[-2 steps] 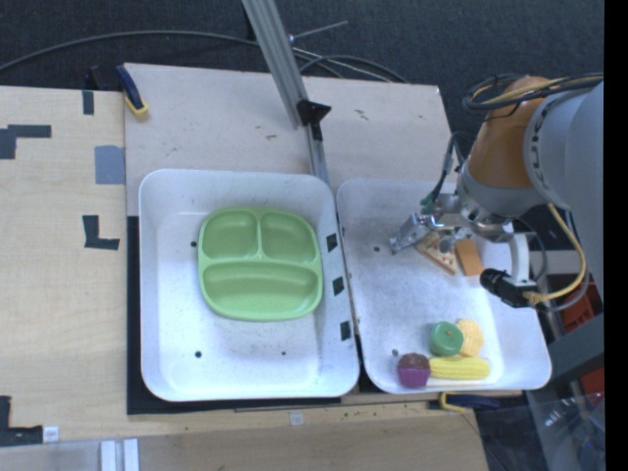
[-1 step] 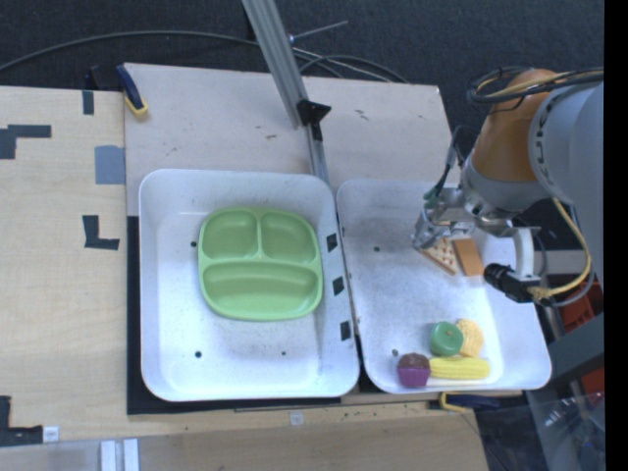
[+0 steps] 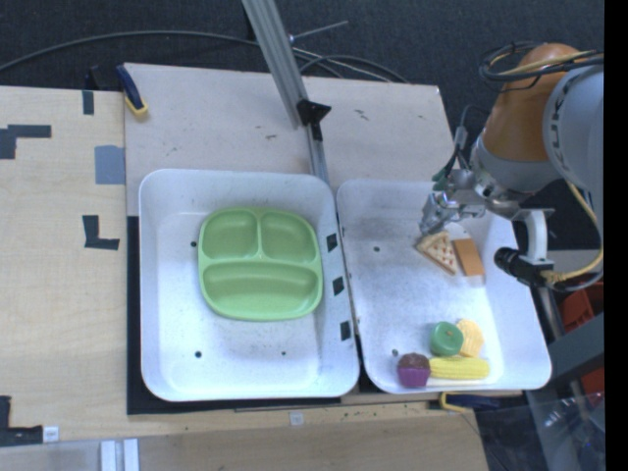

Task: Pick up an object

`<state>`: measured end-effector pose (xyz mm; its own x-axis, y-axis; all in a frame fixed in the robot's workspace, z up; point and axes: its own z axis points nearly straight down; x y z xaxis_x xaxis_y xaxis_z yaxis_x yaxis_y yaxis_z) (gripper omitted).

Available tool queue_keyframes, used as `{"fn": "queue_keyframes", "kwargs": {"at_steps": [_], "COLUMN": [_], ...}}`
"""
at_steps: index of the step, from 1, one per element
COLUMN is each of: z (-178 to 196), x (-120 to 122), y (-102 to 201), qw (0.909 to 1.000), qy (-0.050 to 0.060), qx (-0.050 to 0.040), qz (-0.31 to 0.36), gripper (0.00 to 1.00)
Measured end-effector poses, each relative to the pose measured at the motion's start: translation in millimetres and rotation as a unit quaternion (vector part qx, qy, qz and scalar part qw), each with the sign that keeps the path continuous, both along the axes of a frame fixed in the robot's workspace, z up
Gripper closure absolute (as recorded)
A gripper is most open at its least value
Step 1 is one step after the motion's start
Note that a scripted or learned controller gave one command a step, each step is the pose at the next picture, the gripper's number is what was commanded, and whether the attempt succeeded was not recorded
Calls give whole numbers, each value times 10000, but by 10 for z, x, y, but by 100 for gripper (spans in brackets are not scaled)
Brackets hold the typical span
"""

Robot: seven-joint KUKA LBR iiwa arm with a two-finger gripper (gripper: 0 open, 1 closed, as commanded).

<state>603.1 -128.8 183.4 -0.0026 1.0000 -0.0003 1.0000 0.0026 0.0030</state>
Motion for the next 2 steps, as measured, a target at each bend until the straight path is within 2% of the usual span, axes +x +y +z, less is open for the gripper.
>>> {"fn": "queue_keyframes", "kwargs": {"at_steps": [2], "z": [895], "x": [110], "y": [-47], "qw": [10000], "qy": [-5], "qx": [-4], "qz": [-5], "gripper": [100]}}
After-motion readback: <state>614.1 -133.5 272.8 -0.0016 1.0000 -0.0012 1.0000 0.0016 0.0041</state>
